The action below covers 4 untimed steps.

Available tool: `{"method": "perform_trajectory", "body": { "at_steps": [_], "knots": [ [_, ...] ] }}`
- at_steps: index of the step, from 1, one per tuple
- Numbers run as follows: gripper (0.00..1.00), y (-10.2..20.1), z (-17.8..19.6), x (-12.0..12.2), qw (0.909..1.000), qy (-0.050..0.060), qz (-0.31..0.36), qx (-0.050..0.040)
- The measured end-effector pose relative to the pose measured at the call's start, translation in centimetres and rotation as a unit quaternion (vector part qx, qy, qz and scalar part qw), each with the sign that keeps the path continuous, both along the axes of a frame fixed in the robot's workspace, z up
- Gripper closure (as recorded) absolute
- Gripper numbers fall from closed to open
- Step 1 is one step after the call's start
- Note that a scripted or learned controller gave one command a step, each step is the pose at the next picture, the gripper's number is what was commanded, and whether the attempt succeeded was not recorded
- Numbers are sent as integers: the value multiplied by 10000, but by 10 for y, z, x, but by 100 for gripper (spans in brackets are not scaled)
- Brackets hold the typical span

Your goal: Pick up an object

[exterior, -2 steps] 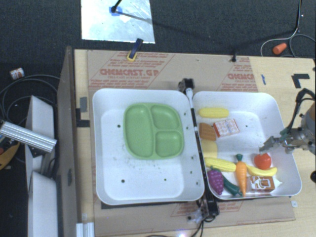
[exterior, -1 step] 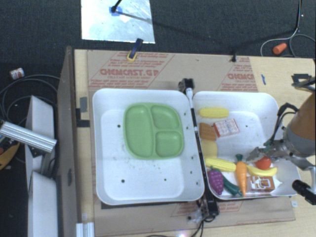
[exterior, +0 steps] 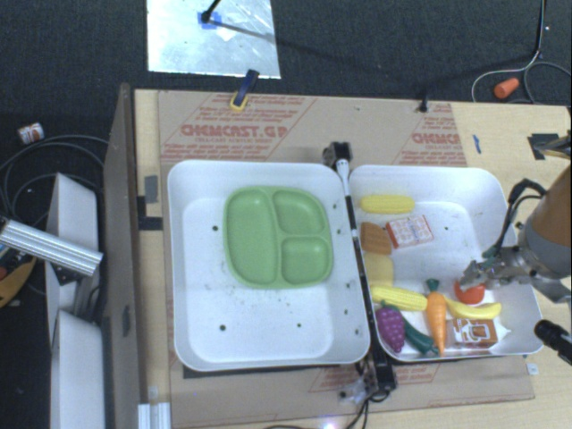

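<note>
The right bin (exterior: 465, 184) holds several toy foods. Among them are a yellow corn cob (exterior: 386, 205), a red-and-white box (exterior: 409, 231), an orange cracker (exterior: 375, 238), a carrot (exterior: 435, 316), purple grapes (exterior: 391, 326) and a banana (exterior: 479, 311). A red tomato (exterior: 468, 291) lies near the bin's right side. My gripper (exterior: 484, 273) reaches in from the right and hangs just above and to the right of the tomato, close to it or touching it. The arm's grey body covers the bin's right rim.
The left bin (exterior: 183, 239) bears a green divided plate (exterior: 277, 237). A small brown-and-white carton (exterior: 472, 332) lies at the right bin's front edge beside the banana. A second yellow piece (exterior: 399, 298) sits left of the carrot. Cables run along the divider between the bins.
</note>
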State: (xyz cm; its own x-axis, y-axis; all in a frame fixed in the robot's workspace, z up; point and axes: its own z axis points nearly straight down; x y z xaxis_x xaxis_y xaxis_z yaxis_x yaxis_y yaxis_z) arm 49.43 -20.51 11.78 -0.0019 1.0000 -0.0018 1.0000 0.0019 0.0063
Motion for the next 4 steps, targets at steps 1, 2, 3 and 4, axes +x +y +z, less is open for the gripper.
{"method": "perform_trajectory", "body": {
  "at_steps": [1, 2, 3, 4],
  "knots": [
    [100, 17, 31, -7, 10000, 17, 16, 7],
    [100, 37, 51, -7, 10000, 14, 21, 7],
    [0, 36, 50, -7, 10000, 21, 8, 7],
    [0, 12, -11, 16, 10000, 29, -3, 4]
  ]
}}
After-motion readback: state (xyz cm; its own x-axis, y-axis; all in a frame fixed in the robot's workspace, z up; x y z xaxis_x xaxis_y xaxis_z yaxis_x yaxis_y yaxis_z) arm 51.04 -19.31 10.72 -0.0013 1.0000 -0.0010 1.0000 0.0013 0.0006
